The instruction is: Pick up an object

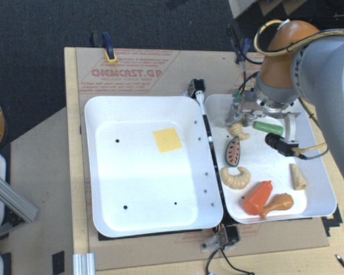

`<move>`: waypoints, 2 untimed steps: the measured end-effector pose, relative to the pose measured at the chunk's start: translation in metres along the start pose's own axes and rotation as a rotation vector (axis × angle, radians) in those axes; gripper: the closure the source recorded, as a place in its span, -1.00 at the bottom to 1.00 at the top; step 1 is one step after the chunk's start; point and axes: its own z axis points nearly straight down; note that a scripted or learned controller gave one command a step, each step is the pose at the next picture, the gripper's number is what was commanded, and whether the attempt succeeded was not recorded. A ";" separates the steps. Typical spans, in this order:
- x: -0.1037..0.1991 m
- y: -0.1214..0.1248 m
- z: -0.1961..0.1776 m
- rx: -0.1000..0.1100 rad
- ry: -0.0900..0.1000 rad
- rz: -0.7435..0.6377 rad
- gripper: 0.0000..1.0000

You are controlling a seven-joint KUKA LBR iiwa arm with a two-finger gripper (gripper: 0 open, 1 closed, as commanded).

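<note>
My gripper (239,118) hangs low over the far left part of the right bin (318,202). Just below it lies a small tan curled piece (238,132), close to the gripper or touching it; I cannot tell which. A green pod-shaped thing (268,127) lies right of the gripper, partly under the wrist. Nearer the front lie a watermelon slice (233,151), a pale croissant-like ring (235,177), a red-orange bottle (257,197), a brown drumstick (279,203) and a tan bread stick (298,176).
The left bin (103,211) holds one yellow square slice (167,140) near its far middle. The raised divider between the bins (211,148) runs just left of the gripper. The grey arm (327,79) covers the right bin's far right corner.
</note>
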 end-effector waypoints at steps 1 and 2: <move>0.057 -0.089 -0.092 0.012 0.006 -0.003 1.00; 0.048 -0.078 -0.088 0.003 0.001 0.001 1.00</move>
